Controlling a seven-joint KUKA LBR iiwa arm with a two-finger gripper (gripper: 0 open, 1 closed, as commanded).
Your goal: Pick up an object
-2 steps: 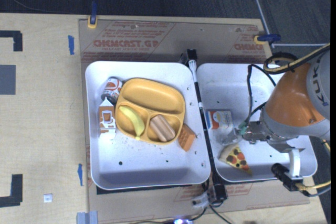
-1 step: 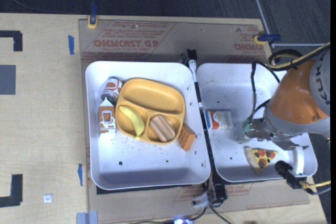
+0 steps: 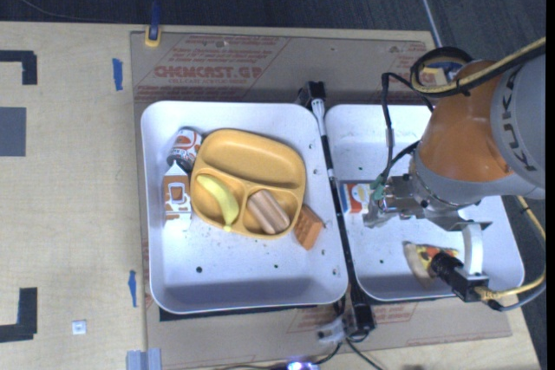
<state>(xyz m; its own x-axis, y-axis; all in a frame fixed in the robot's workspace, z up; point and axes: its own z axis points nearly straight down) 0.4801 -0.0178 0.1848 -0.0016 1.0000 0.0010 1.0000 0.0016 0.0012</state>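
No pick is confirmed: the gripper (image 3: 378,208) sits low in the right bin (image 3: 364,134), its grasp impossible to judge; nearest candidates are a small printed packet (image 3: 355,197) just beside it and, nearer the bin's front edge, a yellowish item (image 3: 420,256); lifting remains.

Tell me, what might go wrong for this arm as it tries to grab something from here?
1. The arm hangs over the right bin, while most things, the yellow plate with its banana, sit in the left bin; it may come up with nothing.
2. The small item lies near the right bin's edge, partly hidden by the arm, so a grab there could miss or hit the wall.
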